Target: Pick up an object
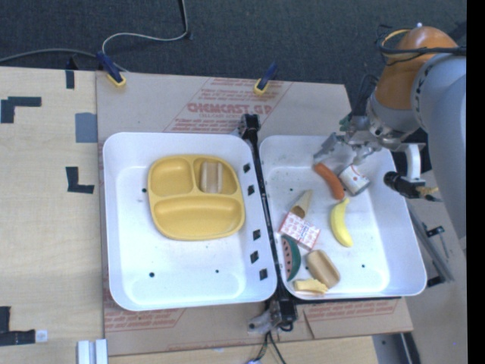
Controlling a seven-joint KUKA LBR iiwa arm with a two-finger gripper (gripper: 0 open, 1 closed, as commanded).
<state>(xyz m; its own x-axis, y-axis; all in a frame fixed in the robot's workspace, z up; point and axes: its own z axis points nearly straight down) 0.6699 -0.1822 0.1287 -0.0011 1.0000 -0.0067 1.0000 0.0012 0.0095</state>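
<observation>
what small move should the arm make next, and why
Probably a short descent toward the sausage. The gripper hangs at the far side of the right bin, just above that sausage's upper end, and nothing shows between its fingers. The banana and ice cream cone lie farther off, so the sausage looks like the nearest thing to pick.

Two white bins point(125, 226), one yellow tray point(195, 197), perhaps eight toy foods point(341, 224)
</observation>
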